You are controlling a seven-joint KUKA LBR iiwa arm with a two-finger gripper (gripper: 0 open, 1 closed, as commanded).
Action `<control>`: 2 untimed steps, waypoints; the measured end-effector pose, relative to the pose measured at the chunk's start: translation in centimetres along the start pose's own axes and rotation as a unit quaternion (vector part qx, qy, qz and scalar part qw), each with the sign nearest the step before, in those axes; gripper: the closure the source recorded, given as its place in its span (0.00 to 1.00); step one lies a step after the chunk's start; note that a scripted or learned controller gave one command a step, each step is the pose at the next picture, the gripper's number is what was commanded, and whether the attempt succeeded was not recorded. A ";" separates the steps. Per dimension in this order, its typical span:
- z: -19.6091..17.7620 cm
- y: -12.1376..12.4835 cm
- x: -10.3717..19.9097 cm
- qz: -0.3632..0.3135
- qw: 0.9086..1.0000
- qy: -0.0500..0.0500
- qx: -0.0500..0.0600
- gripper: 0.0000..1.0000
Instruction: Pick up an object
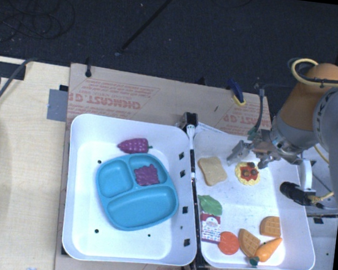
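The small round yellow toy pizza with red topping (248, 173) lies flat in the far part of the right shallow white plastic bin (292, 255), too round to point any way, with the tan bread-slice toy (212, 170) just to its left. The grey metal end effector (254, 155) hangs over the pizza's far edge, fingers spread apart and gripping nothing. In the left white bin (77, 224) sits a smooth blue three-compartment plastic plate (138, 207).

Blue tray (116, 208), purple grapes (133, 145), orange carrot (269, 249), white bins (80, 150).
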State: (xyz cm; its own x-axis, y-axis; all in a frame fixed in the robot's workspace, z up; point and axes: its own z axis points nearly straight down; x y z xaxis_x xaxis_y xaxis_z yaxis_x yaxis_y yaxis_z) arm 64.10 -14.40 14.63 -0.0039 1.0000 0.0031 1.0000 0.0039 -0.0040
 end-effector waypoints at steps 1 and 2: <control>3.4 -3.4 5.6 0.000 1.000 0.001 0.004 0.00; 6.1 -7.8 6.4 0.003 1.000 -0.001 -0.001 0.00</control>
State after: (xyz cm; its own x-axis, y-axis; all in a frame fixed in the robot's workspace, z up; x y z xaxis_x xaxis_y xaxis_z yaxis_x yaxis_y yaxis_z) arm 56.26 -8.01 8.57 0.0017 1.0000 0.0008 1.0000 -0.0017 -0.0020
